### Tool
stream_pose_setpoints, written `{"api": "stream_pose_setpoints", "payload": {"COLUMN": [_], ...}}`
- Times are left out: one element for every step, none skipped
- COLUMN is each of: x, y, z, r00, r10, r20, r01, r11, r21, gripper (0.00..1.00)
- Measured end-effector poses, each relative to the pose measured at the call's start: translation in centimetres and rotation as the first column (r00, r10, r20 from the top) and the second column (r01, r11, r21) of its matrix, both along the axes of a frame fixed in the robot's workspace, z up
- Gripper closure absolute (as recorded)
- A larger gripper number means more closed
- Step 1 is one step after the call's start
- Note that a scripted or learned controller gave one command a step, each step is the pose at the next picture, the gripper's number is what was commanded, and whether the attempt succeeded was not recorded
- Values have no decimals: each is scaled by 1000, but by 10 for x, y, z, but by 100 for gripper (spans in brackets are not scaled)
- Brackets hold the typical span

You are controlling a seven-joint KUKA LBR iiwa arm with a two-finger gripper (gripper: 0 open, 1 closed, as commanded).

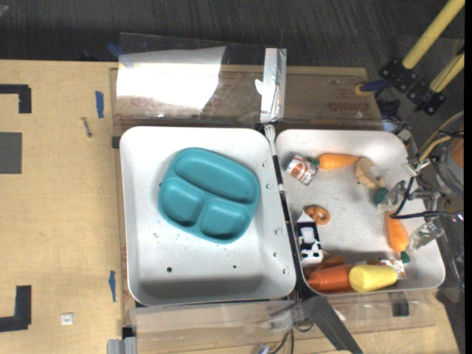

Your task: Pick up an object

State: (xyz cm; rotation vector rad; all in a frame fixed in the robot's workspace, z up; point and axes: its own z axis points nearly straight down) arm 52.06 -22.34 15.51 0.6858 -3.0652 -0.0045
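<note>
The right bin (346, 198) holds several small objects. An orange carrot (338, 161) lies near its far wall, next to a small red-and-white can (300, 169) and a beige piece (364, 172). A pretzel (317, 214) sits mid-bin, with a black-and-white item (310, 243) below it. Along the near wall lie a red-orange bottle (329, 276) and a yellow object (373, 276). A second orange carrot (397, 233) lies by the right wall, and my gripper (417, 211) hangs just beside it at the bin's right edge, tangled visually with cables.
The left bin (140, 198) holds a teal divided plate (209, 193). A ridge (284, 220) separates the two bins. Clear plastic sheeting (192, 83) stands behind the bins. Yellow bars (439, 21) cross the top right corner.
</note>
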Motion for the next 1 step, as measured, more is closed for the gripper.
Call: {"api": "stream_pose_setpoints", "payload": {"x": [-24], "y": [1], "z": [-66], "r00": [1000], "r10": [-2], "r20": [16], "r01": [2], "r11": [1000], "r21": [-5], "gripper": [0]}}
